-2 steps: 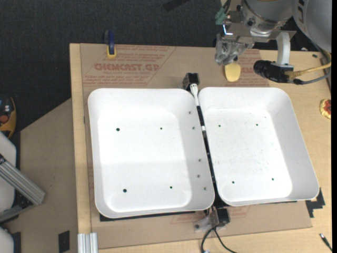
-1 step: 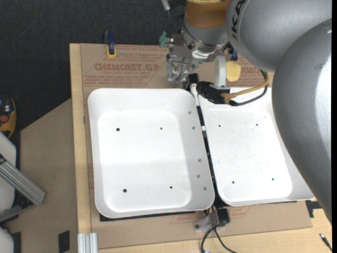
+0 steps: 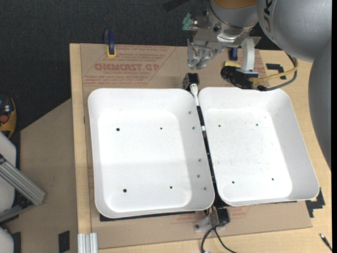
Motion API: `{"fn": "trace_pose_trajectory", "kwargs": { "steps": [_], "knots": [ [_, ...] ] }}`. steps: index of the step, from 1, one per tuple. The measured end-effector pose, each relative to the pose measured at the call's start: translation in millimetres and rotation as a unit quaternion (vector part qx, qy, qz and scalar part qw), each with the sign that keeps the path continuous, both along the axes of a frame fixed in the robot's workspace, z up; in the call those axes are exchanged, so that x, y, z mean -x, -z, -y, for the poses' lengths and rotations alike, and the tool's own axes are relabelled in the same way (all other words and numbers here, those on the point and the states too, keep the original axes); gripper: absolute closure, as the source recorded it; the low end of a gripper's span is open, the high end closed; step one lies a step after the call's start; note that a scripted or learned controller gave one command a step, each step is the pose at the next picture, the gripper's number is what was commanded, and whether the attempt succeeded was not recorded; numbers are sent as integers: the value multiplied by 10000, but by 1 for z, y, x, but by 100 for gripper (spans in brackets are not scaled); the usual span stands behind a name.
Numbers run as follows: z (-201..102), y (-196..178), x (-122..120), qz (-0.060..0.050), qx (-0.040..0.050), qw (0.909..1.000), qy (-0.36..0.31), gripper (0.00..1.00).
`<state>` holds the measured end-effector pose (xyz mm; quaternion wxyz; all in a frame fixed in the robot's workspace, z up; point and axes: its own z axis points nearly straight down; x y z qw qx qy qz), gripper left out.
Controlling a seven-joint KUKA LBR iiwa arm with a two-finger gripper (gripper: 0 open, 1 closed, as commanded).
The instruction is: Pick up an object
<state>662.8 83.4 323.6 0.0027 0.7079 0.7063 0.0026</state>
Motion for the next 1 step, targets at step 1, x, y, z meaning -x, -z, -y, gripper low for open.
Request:
{"fn": "trace_pose_trajectory", "kwargs": {
  "steps": [1],
  "knots": [
    [-58, 106, -2, -89, -3, 10000, -36, 100]
  ]
}}
